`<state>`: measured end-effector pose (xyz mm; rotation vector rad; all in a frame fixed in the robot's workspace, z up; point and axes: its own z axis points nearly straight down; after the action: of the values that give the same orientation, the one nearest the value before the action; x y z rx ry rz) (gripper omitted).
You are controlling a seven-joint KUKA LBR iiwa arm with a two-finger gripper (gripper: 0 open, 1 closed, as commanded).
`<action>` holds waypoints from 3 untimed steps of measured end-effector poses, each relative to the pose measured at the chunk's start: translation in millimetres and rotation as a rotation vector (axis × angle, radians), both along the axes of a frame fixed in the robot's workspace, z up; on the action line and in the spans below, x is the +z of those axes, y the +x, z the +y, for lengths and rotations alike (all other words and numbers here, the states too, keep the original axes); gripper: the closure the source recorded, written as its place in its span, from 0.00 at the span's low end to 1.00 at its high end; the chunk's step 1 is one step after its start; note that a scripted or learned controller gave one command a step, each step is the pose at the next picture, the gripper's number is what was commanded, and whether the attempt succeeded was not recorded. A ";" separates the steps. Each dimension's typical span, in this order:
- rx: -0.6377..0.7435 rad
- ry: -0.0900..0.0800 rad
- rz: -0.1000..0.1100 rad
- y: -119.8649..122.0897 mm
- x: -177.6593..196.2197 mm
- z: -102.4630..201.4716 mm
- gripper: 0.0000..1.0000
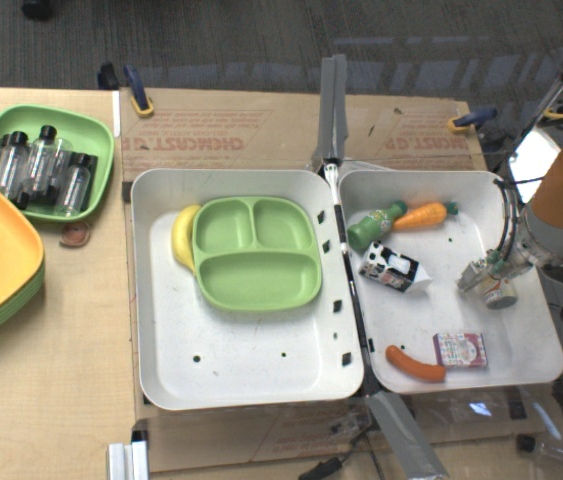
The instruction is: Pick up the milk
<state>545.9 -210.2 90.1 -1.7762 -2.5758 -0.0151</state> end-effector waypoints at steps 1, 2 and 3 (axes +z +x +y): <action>0.232 -0.016 -0.009 58.7 2.1 68.4 1.00; 0.499 -0.016 -0.012 71.8 31.6 99.7 1.00; 0.764 -0.020 -0.021 71.5 18.6 105.9 1.00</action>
<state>617.4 -104.3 108.7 -0.6931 -3.0772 -0.0004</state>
